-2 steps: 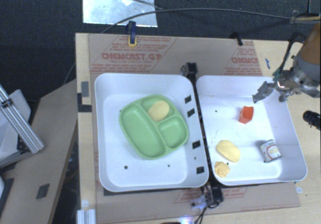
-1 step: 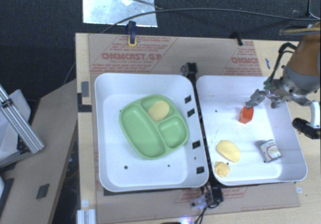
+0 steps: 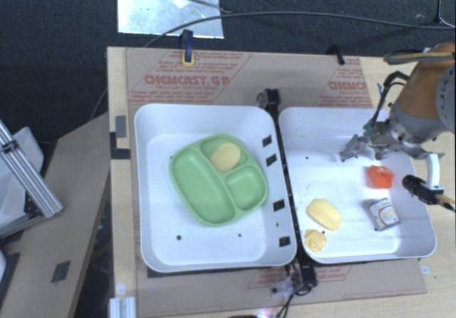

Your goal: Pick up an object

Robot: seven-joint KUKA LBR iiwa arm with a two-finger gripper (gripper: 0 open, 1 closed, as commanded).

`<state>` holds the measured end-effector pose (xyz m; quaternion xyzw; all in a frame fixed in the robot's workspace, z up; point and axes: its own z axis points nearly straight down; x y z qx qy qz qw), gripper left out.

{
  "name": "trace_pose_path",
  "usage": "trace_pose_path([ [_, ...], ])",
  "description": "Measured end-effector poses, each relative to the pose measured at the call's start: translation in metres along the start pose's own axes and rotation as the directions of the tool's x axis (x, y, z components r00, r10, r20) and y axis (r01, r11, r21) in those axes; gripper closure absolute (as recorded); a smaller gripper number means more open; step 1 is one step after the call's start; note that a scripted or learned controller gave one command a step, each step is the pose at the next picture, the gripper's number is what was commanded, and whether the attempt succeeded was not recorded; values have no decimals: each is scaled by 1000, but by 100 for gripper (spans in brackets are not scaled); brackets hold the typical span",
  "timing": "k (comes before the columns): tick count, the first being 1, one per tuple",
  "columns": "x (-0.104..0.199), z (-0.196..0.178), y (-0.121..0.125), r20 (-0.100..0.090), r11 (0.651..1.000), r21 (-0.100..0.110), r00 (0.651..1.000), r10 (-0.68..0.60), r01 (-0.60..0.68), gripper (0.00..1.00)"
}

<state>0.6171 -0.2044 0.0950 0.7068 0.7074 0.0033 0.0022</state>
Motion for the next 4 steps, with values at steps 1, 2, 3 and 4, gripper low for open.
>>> trace_pose_path([
  [1,0,-8,-1,3,1000,2,1000,-1,1,100],
  [2,5,-52,-3,2,1000,5,1000,-3,3,100],
  [3,7,-95,1,3,1000,4,1000,-4,4,100],
  [4,12,-153,-2,2,1000,6,1000,-5,5,100],
])
